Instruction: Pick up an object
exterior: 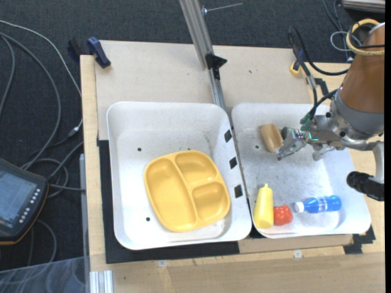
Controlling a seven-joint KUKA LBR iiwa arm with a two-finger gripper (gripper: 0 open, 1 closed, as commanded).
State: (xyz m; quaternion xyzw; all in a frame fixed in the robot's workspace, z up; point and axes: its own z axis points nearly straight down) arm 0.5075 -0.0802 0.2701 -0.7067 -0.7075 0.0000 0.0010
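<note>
Right bin on the worktop, where the gripper reaches in low beside the tan block (jaws apart, nothing between them), presumably lining up a grasp, while the yellow bottle stands well apart.

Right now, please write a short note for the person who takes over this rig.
Gripper: low in the right bin, beside the tan object; I cannot tell whether it touches or grips it.
Other things in the right bin: yellow bottle, small red object, blue bottle, all along the near wall.
Left bin: yellow divided plate.
Done: nothing visibly lifted.
Left: grasp one object and raise it.
</note>
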